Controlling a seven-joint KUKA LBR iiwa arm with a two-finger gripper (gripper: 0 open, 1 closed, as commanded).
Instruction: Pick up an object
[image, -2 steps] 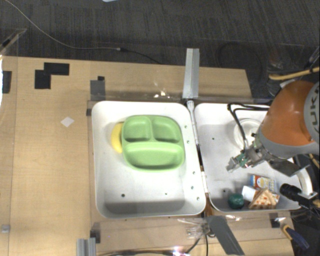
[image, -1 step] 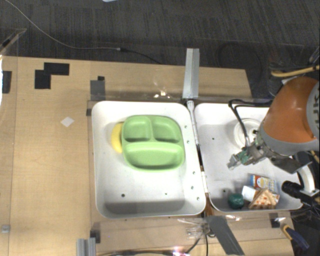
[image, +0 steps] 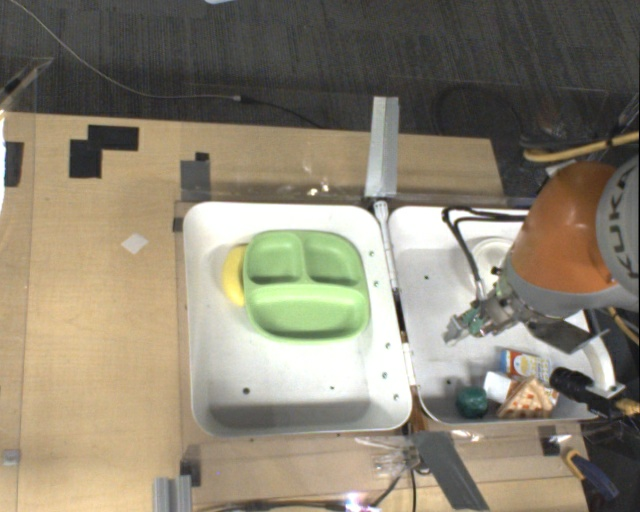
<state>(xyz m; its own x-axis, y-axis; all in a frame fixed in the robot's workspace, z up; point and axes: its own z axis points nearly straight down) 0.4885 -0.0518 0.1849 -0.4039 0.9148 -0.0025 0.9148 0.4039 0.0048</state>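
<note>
My gripper (image: 466, 325) hangs over the middle of the right bin (image: 430, 270), at the end of the arm with the orange band (image: 562, 235). Its fingertips are small and blurred against the white floor. Nothing shows between them. Below and to the right of it, near the bin's front edge, lie a dark green round object (image: 472, 402), a small white and blue tube (image: 497, 383), a white, red and blue packet (image: 523, 362) and a brown pizza-slice toy (image: 527, 400).
The left bin (image: 290, 395) holds a green divided tray (image: 303, 283) with a yellow object (image: 233, 275) tucked under its left edge. A black cable (image: 462, 235) loops in the right bin's back part. A metal post (image: 382, 145) stands behind the divider.
</note>
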